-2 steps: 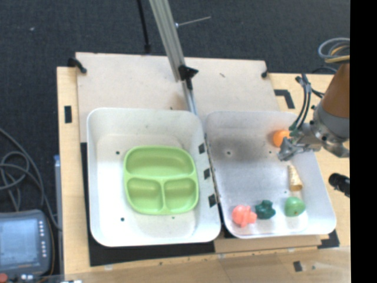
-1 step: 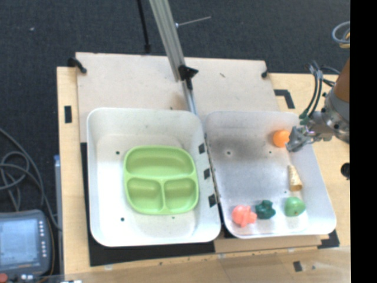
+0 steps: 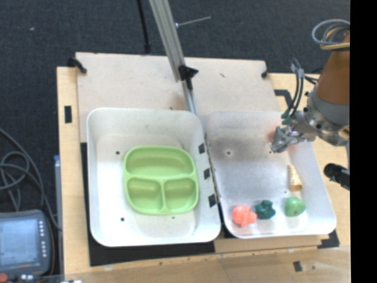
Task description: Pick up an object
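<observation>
My gripper [image 3: 280,140] hangs over the upper right part of the right bin [image 3: 247,158], reaching in from the right. A small orange-pink object [image 3: 275,135] shows between its fingertips, and the gripper is shut on it. Along the bin's front lie an orange-pink toy [image 3: 242,215], a dark green toy [image 3: 265,209] and a light green ball [image 3: 294,206]. A tan stick-shaped piece [image 3: 294,177] lies near the right wall, below the gripper.
The left bin [image 3: 100,158] holds a light green divided plate [image 3: 160,178]. A slanted metal pole [image 3: 171,34] comes down to the gap between the bins at the back. Cables and a pendant [image 3: 20,240] lie off the bench at the left.
</observation>
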### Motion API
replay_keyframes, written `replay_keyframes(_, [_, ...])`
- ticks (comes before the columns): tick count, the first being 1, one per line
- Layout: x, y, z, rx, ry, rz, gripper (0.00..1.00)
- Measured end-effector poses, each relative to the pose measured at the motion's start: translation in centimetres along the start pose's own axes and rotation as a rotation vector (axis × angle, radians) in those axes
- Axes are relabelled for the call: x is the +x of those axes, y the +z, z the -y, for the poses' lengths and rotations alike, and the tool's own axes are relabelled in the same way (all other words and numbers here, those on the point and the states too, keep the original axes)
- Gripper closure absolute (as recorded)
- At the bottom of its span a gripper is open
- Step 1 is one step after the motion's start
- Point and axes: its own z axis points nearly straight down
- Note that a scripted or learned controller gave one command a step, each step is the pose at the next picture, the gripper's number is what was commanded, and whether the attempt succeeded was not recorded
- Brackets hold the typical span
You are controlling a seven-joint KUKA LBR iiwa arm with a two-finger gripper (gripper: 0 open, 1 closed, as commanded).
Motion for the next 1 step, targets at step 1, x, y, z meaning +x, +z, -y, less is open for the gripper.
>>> replay_keyframes(1, [4.95,1.16,-0.56,0.001,0.0,0.0,1.0])
